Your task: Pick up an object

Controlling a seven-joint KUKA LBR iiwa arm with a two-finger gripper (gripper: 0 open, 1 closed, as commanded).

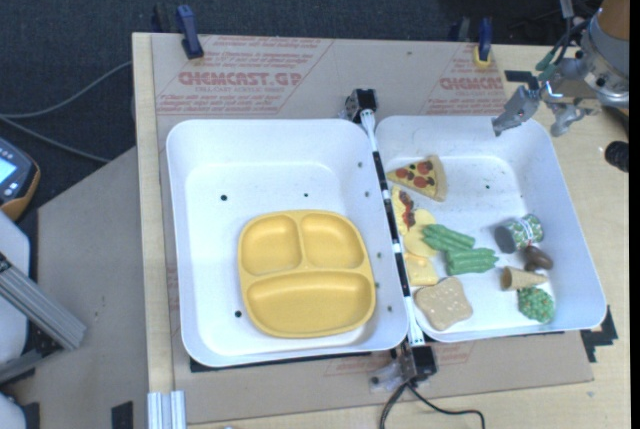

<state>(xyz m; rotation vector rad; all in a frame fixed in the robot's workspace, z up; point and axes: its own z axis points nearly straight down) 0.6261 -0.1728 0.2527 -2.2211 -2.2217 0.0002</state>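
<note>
My gripper (540, 112) hangs over the far right corner of the right bin (480, 142), its two grey fingers spread apart with nothing between them. Below it in that bin lie toy foods: a pizza slice (420, 176), green pea pods (455, 249), a slice of bread (443, 303), yellow pieces (420, 262), a grey-green can (520, 233), a brown mushroom-like piece (532, 262) and a green broccoli piece (537, 303). The gripper is well above and behind all of them.
The left bin (200, 167) holds a yellow divided plate (304, 272). A black clamp (362, 102) sits at the far seam between the bins. Blue clamps (186, 29) pin the cardboard base at the back.
</note>
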